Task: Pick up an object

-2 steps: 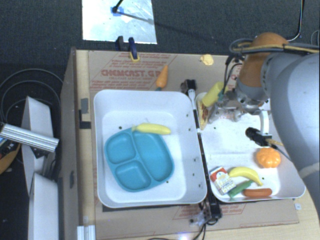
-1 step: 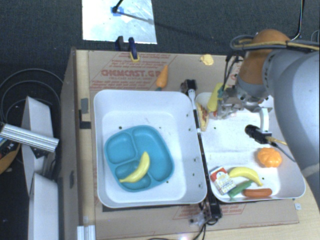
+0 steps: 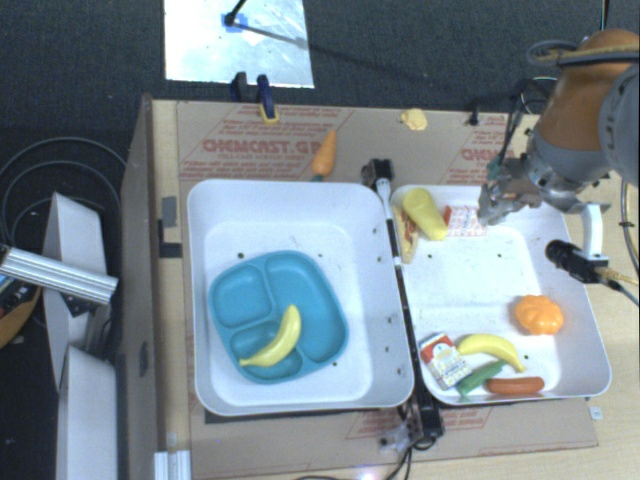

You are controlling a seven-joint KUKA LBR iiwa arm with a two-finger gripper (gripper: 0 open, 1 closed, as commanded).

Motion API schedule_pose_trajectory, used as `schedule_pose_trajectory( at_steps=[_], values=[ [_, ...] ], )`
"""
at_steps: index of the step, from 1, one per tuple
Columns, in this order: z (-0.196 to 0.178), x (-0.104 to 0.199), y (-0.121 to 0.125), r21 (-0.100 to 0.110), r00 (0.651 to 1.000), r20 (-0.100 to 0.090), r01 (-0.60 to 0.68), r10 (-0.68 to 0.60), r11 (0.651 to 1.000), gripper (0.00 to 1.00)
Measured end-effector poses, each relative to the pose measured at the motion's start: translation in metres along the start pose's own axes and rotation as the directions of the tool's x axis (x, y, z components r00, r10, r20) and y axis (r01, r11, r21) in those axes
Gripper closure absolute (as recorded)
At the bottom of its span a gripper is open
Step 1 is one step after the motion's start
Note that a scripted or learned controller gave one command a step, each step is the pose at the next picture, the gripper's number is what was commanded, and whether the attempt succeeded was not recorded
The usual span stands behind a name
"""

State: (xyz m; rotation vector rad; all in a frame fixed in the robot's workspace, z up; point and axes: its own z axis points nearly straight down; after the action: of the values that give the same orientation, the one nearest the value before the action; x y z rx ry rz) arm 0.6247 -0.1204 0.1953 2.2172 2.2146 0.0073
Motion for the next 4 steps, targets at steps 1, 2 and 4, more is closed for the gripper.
schedule_pose_trajectory(
  at_steps=[1, 2, 4],
  values=[
    [-0.025, 0.031, 0.007, 0.004, 1.0, -0.003, 0.008, -0.008, 1.0, 1.0],
    [-0.023, 0.029, 0.007, 0.006, 1.0, -0.002, 0.005, -0.005, 1.0, 0.0],
    [0.109, 0.025, 0.041, 0.022, 1.0, -0.001, 0.001, -0.001, 1.0, 0.0]
  ],
)
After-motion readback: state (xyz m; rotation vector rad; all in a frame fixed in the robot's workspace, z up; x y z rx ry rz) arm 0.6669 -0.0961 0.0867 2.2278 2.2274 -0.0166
